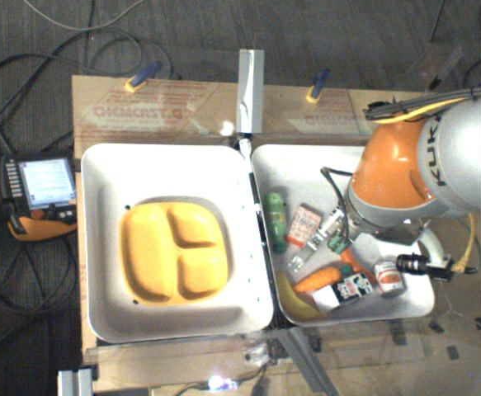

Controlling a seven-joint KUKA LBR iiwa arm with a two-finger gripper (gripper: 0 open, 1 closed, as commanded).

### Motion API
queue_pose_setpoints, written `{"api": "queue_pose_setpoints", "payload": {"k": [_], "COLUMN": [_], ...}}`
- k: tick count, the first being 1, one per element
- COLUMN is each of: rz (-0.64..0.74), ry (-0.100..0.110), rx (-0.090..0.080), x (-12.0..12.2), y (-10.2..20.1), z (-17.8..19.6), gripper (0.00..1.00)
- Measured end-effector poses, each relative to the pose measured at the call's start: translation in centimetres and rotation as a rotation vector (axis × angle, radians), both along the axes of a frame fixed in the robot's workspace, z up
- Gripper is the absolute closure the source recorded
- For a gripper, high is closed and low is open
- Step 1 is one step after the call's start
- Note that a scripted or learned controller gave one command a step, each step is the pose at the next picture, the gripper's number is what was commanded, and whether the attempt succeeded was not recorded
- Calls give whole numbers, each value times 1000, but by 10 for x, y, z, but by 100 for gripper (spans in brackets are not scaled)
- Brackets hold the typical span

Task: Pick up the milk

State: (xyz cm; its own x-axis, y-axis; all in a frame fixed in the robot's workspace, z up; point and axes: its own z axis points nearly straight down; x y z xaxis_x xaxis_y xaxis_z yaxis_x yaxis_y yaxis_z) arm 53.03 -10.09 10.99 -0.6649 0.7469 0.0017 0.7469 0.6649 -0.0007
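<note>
- Step in hand, as I judge it: the approach. My gripper (321,238) hangs low over the middle of the right-hand shallow white bin (306,165), below my orange-banded wrist.
- Hand state: I cannot tell from this slant whether it is released or clenched. I see nothing gripped in it.
- Target: a small white carton with black patches (349,289), which I take for the milk. It lies at the near edge of the same bin, wedged between an orange carrot (316,281) on its view-left and a small round can with a red label (389,279) on its view-right.
- Offset: I am near the carton but not over it.
- Clutter close by: a green bottle (275,219), a pink flat packet (304,223), and a yellow banana (294,301) beneath the carrot.
- The left-hand bin (91,221) bears a yellow compartment tray (176,250), which plays no part here.
- Next move calls for shifting toward the near edge, centring on the carton, and descending without snagging the carrot or the can.
</note>
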Motion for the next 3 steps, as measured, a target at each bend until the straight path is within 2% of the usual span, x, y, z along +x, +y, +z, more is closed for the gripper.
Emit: {"api": "queue_pose_setpoints", "payload": {"k": [1, 2, 3], "rz": [-52, 80, 248], "ry": [-13, -4, -6], "rx": [0, -1, -10], "x": [51, 109, 118], "y": [-34, -44, -5], "z": [-20, 58, -17], "gripper": [0, 0, 0]}}
